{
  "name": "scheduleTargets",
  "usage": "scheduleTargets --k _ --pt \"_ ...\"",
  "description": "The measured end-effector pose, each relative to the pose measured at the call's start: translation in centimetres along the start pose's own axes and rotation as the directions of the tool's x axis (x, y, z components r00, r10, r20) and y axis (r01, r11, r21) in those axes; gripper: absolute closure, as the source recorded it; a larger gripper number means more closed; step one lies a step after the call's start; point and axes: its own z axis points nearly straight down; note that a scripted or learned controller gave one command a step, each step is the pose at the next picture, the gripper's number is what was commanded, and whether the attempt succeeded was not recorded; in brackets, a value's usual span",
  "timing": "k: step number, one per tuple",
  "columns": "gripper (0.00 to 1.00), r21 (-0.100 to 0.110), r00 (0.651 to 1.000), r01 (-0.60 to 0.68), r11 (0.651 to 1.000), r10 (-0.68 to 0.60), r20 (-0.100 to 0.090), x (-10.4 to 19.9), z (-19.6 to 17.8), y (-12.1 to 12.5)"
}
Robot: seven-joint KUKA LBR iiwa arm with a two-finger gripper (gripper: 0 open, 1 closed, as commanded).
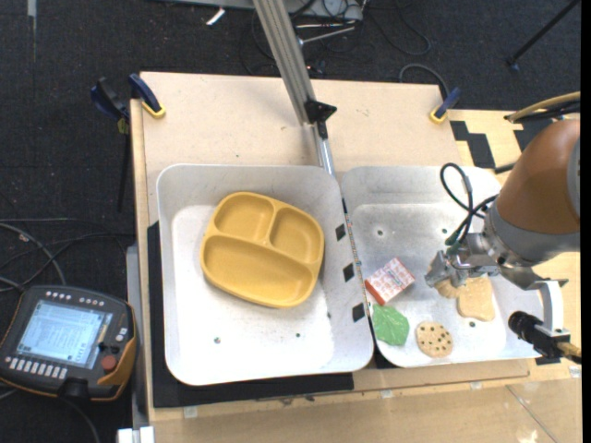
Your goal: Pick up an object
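My gripper (pixel 450 273) hangs low over the right bin (pixel 406 215), at its right side. It sits directly over a tan bread-like piece (pixel 476 301), whose upper end is hidden beneath it. A red and white packet (pixel 390 280) lies to the gripper's left. A green leaf-shaped piece (pixel 391 325) and a round cookie (pixel 433 339) lie near the bin's front edge.
The left bin (pixel 185 247) holds a yellow divided plate (pixel 263 248). A metal pole (pixel 288 53) slants down to the seam between the bins. A teach pendant (pixel 65 338) rests left of the bench. Cables (pixel 457 192) loop off the wrist.
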Motion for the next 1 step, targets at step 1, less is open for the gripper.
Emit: scheduleTargets --k 1 --pt "1.00 0.001 1.000 0.000 1.000 0.000 0.000 -0.13 -4.53 -0.52"
